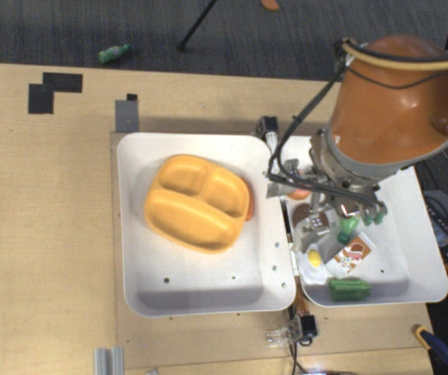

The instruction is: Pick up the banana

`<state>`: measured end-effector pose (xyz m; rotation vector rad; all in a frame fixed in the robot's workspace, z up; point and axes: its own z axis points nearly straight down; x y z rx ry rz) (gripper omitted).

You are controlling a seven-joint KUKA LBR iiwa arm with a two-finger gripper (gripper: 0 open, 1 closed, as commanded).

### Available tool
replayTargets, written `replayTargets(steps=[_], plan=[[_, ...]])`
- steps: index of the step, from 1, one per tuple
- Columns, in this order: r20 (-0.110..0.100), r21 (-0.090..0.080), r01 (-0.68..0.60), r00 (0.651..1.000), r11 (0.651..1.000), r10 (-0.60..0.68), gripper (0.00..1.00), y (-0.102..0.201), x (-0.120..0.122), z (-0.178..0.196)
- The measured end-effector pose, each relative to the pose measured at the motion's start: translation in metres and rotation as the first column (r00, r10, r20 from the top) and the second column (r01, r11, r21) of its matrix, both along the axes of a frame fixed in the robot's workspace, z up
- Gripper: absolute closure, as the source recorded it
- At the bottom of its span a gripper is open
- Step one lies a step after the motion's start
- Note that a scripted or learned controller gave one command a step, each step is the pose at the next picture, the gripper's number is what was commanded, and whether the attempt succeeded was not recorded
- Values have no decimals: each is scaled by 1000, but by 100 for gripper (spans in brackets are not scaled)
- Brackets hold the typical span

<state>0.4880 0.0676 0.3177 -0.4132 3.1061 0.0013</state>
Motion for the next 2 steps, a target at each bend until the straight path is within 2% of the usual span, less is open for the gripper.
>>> replayTargets(steps=[1, 2], plan=[[-4, -2, -539, 842, 842, 539, 0, -11, 12, -96], [-4, -4, -727, 686, 686, 727, 0, -68, 2, -118]])
